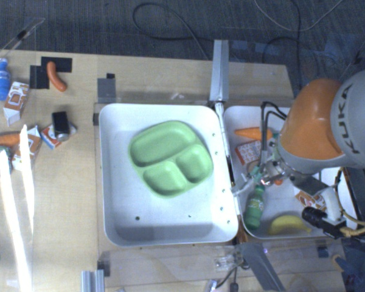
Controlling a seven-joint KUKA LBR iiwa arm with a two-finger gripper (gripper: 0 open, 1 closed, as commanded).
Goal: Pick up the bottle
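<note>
Worktop (61,224) of pale wood on dark carpet, bearing two white bins: left bin (118,224) with a green divided tray (170,157), right bin (246,117) under the arm (328,126). Bottle (254,205), green with a lighter label, lies in the right bin's near-left part, long axis running near-to-far, cap toward the gripper (264,174) directly above; finger state cannot be told.

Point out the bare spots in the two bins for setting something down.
Left bin: a bare floor strip in front of the green tray, and along its left wall. Right bin is crowded: green bottle, banana, carrot, packets, gripper.
</note>
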